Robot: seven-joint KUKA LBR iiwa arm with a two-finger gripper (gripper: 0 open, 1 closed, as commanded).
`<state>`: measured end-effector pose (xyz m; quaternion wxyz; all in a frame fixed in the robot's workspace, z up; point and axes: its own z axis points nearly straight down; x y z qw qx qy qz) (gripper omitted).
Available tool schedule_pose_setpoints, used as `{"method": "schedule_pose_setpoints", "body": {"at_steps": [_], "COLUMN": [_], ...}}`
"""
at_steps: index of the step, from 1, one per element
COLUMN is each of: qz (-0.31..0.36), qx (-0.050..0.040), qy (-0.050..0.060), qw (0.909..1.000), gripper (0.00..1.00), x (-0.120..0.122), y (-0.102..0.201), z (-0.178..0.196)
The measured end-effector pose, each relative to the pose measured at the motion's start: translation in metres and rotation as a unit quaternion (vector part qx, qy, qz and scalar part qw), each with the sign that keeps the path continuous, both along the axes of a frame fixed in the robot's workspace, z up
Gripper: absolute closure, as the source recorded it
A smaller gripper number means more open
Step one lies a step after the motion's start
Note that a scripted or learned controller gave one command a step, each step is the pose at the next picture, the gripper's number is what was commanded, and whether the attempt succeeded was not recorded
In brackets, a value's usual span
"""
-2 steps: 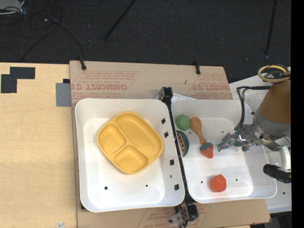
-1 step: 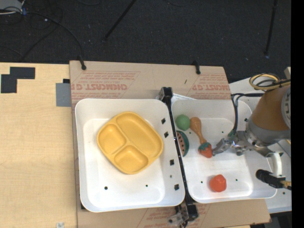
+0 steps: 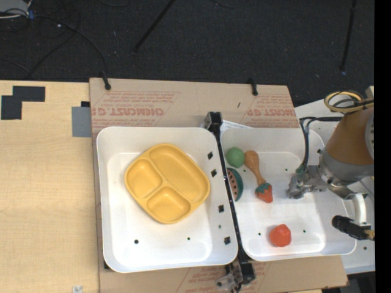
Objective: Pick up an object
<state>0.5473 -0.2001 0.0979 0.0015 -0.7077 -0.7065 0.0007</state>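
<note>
The right bin (image 3: 305, 244) holds a green ball (image 3: 235, 157), a tan wooden stick with a red and green end (image 3: 258, 175), a round striped piece (image 3: 235, 185) against the divider, and a red object (image 3: 280, 235) near the front. My gripper (image 3: 299, 185) hangs low over the right side of this bin, to the right of the wooden stick. Nothing shows between its fingers. The arm's grey and orange body sits above it at the right edge.
A yellow compartment plate (image 3: 167, 182) lies in the left bin (image 3: 116, 237). A black divider (image 3: 225, 191) runs between the two bins. Cardboard lies under both bins, and cables trail at the right by the arm.
</note>
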Motion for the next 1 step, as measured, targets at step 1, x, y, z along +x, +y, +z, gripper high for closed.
{"method": "schedule_pose_setpoints", "body": {"at_steps": [1], "qz": [0.0], "qx": [-0.001], "qy": [-0.002], "qw": [1.0], "gripper": [1.0], "x": [-0.0026], "y": [-0.0096], "z": [0.0504]}}
